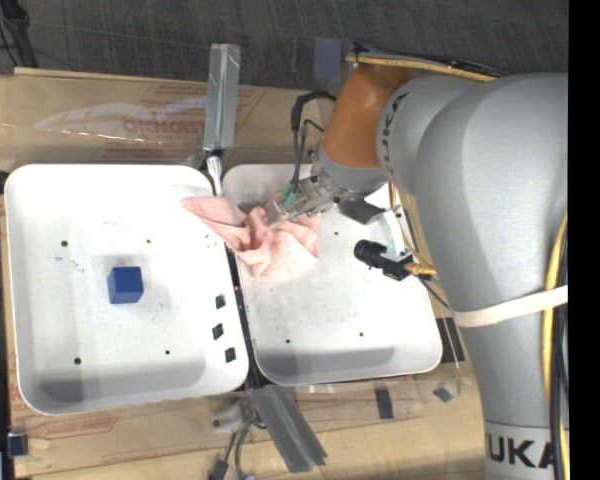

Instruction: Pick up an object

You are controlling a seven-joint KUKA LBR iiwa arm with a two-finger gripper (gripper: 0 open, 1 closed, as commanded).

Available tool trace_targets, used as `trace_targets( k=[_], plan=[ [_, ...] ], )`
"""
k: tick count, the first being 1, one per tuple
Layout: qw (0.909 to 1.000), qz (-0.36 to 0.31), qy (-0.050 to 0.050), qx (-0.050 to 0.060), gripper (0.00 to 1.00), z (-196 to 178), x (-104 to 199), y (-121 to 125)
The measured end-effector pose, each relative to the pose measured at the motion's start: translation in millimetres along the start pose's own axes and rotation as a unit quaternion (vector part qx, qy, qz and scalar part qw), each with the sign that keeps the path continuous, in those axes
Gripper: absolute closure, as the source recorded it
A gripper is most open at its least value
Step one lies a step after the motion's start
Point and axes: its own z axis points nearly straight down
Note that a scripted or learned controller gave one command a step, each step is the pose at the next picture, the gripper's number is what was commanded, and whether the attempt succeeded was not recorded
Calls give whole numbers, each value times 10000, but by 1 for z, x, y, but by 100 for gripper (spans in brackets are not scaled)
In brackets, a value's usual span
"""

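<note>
A crumpled pink cloth lies at the back left of the right bin, and one corner drapes over the divider into the left bin. My gripper is down at the cloth's upper edge, touching its bunched folds. A small blue cube sits apart in the middle of the left bin.
The grey arm with its orange band fills the right side above the right bin. A black cylindrical part juts out over the right bin, right of the cloth. A grey bar stands behind the divider.
</note>
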Motion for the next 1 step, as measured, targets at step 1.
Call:
trace_targets(
  k=[1],
  plan=[
    [9866, -1634, -2, 15, 100, -87, 51, 33]
  ],
)
